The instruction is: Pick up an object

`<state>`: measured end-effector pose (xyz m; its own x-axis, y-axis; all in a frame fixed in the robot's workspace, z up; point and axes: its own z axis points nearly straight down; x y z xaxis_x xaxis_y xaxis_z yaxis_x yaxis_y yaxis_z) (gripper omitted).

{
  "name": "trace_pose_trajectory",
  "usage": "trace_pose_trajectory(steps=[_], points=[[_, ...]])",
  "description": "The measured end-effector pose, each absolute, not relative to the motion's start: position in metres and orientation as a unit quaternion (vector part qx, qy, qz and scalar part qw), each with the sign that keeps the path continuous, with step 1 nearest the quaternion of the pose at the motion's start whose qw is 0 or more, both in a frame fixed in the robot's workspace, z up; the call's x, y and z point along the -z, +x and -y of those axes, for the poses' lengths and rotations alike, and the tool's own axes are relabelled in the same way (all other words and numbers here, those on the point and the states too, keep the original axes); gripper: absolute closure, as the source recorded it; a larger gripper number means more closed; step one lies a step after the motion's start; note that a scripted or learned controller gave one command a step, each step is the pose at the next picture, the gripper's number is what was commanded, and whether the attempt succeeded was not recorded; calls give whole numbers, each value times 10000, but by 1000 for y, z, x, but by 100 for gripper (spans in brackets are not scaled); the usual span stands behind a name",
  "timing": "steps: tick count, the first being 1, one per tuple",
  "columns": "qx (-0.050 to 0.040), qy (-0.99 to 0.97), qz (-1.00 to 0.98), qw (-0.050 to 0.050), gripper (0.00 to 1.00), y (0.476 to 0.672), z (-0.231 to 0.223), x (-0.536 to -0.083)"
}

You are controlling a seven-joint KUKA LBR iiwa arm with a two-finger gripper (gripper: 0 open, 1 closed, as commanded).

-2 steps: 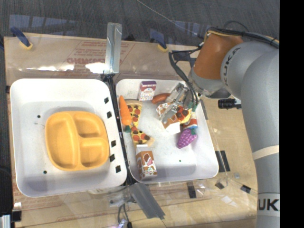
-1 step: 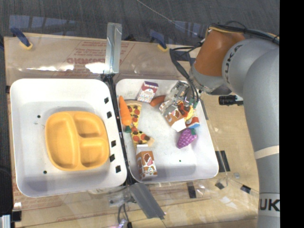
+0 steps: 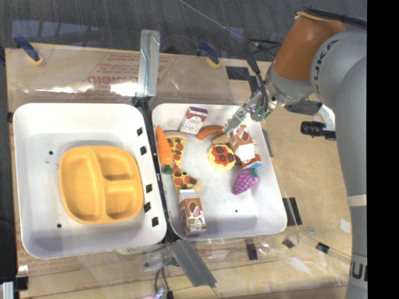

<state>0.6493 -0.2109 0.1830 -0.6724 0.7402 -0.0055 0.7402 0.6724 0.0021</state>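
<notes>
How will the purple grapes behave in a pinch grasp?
The purple grapes look like a small molded toy: probably stiff and light. The bumpy, tapered shape may slip sideways between fingers. They lie flat on the right bin, so rolling seems unlikely.

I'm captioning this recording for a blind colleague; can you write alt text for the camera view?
A grey robot arm reaches in from the right, its gripper poised over the right bin, above a scatter of toy food: a carrot, pizza slices, a sausage, purple grapes and small cartons. The left bin holds a yellow divided tray.
</notes>
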Motion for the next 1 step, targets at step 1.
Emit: trace_pose_trajectory(steps=[1], points=[[-1, 5269, -8499, 6, 100, 646, 135, -217]])
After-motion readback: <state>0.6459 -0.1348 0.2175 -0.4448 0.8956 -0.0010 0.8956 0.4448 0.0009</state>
